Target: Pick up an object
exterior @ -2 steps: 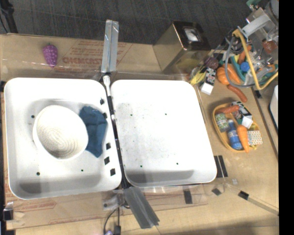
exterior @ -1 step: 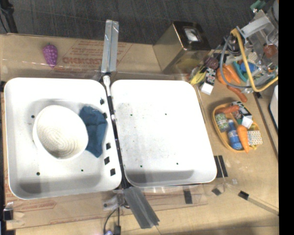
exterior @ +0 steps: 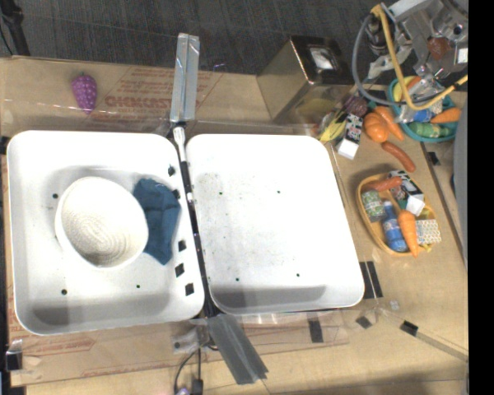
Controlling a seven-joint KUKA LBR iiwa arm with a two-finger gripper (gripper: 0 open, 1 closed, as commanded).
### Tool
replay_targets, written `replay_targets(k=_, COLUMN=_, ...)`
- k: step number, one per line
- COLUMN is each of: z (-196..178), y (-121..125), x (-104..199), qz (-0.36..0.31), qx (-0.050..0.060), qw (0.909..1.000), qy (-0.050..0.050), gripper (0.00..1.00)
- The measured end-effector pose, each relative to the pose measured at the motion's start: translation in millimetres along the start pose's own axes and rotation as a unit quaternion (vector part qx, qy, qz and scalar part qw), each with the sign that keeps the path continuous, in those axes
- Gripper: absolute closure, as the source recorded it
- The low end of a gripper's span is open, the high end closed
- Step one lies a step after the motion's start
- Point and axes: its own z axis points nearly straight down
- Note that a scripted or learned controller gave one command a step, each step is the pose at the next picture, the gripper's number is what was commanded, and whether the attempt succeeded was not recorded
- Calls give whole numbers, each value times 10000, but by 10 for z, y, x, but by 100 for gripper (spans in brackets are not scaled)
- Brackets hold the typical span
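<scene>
In the left bin (exterior: 33, 311) a white woven hat (exterior: 103, 220) lies crown up, a little left of the bin's middle. A blue cloth (exterior: 159, 216) is crumpled against the hat's right side, touching it and reaching toward the wall the two bins share. The right bin (exterior: 272, 220) sits just beside the left one, their inner rims meeting along a dark divider with small black tabs.

The arm's wrist (exterior: 428, 23) is at the surface's far right corner, well apart from both bins, with a yellow hose (exterior: 393, 56) and grey cables looping around it. The jaws are lost in the clutter there, so whether they are released or clenched cannot be told, and nothing can be seen between them.

Below the wrist a teal bowl (exterior: 420, 130) holds orange and green toys, and a carrot-like toy (exterior: 387, 130) lies just beside it. Nearer the surface's right edge a yellow basket (exterior: 364, 204) holds small mixed items. A brown box (exterior: 305, 76) stands behind the right bin's far right corner. A purple object (exterior: 85, 91) lies near the surface's far left corner, behind the left bin.
</scene>
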Motion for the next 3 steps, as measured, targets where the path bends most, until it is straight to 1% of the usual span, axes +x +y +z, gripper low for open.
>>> replay_targets(k=1, z=-95, y=-20, x=11, qz=-40, qx=8, qw=10000, qy=-10, gripper=100)
replay_targets(k=2, z=32, y=-1131, x=122, qz=-23, qx=-3, qw=10000, qy=7, gripper=100)
replay_targets(k=3, z=-10, y=-2371, x=395, qz=18, qx=-9, qw=10000, qy=12, gripper=100)
